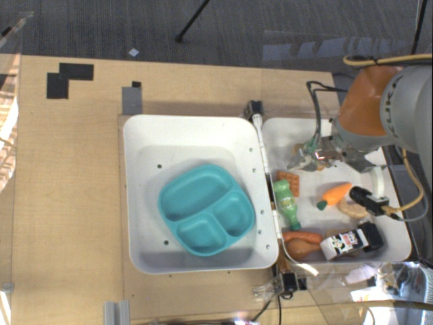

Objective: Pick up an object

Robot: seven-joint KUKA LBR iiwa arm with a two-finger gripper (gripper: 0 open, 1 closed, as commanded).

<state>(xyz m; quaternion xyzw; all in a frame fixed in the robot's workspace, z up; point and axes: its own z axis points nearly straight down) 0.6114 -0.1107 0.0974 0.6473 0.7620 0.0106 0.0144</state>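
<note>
Objects sat bunched in the right bin (pixel 270 131): a green bottle (pixel 286 204) by its left wall, a carrot (pixel 335 195) mid-bin, and a white-and-black bottle (pixel 352 240) near the front edge, label unreadable. Gripper (pixel 310 156) hovered near the back, grasp impossible to judge. Teal plate (pixel 206 210) in the left bin (pixel 139 181), wooden worktop (pixel 67 202), grey carpet behind.

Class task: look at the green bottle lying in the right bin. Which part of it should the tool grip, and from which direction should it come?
Probably the middle of the green bottle, from straight above. It lies flat along the bin's left wall, so the fingers should close across its narrow width, one slipping between bottle and wall. An orange piece crowds its upper end and a brownish item its lower end.
</note>
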